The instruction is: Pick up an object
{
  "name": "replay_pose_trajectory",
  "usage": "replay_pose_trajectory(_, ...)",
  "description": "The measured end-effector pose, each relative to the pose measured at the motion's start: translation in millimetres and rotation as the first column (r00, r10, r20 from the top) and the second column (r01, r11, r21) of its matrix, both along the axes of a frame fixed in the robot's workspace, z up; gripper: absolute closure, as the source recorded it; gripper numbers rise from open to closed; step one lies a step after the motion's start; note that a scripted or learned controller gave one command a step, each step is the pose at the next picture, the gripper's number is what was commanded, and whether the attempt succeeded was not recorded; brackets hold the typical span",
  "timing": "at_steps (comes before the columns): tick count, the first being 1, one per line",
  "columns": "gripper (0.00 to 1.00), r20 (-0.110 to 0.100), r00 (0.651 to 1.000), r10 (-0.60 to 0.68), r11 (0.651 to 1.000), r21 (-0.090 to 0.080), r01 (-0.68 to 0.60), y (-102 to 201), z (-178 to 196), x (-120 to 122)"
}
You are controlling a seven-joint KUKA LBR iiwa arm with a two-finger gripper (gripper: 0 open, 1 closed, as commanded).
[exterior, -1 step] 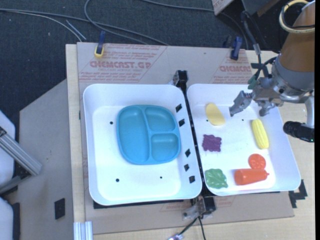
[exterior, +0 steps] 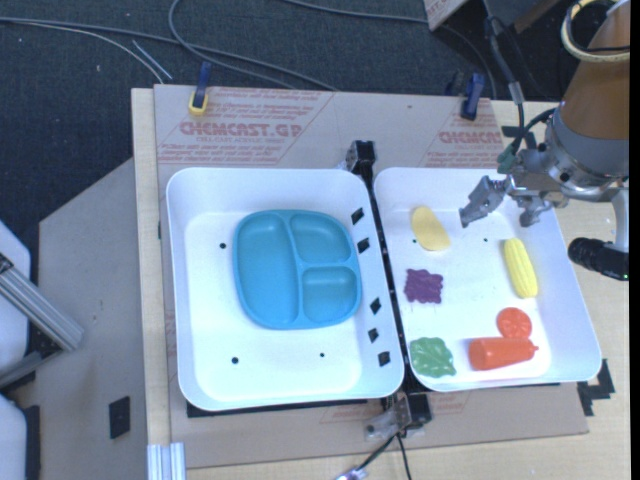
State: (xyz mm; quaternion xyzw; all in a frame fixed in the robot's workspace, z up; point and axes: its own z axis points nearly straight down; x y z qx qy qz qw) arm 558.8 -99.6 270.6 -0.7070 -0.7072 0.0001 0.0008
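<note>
Camera view: gripper point(exterior: 497, 203) hangs over right bin point(exterior: 575, 313), jaws spread and holding nothing, above and between pale yellow piece point(exterior: 431, 229) and corn cob point(exterior: 520, 267); blue divided plate point(exterior: 297, 267) sits in left bin point(exterior: 195, 298).

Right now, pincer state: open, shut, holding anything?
Pincer: above the right bin, near its far edge; nothing seen between its fingers; open or shut cannot be told.
</note>
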Motion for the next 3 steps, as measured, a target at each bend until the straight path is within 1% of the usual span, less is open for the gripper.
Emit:
replay_pose_trajectory(1, 0.00, -0.005, 1.000, 0.000, 1.000, 0.001, 0.000, 3, -43, -2)
replay_pose_trajectory(3, 0.00, -0.008, 1.000, -0.001, 1.000, 0.002, 0.001, 7, -169, -9)
